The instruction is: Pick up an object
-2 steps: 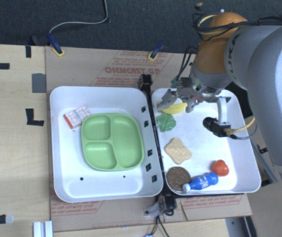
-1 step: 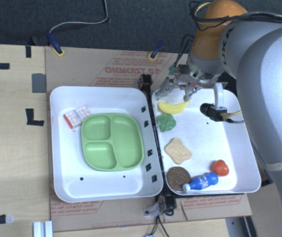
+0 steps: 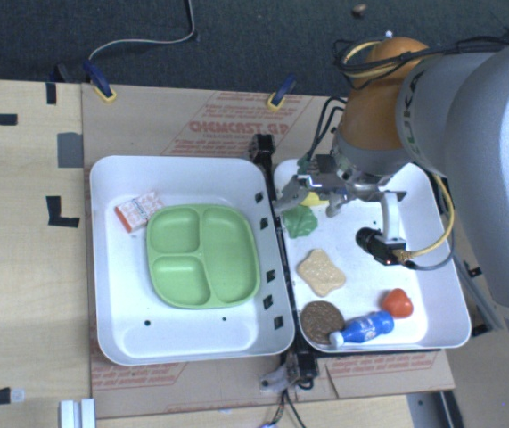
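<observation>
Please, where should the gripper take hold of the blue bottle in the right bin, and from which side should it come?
Grip the blue bottle across the middle of its body, coming straight down from above. It lies on its side near the bin's front wall, so its round body is the widest free part. The brown round cookie touches its left end, so avoid that end.

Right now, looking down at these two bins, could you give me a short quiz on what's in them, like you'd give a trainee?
1. True or false: the green divided plate lies in the left bin.
2. Which lies nearest the blue bottle? A) brown round cookie B) small red-and-white packet C) green leafy toy
3. Fill in: the gripper hangs over the ___ bin, close to the green leafy toy.

Key: 1 true; 2 A; 3 right.
</observation>
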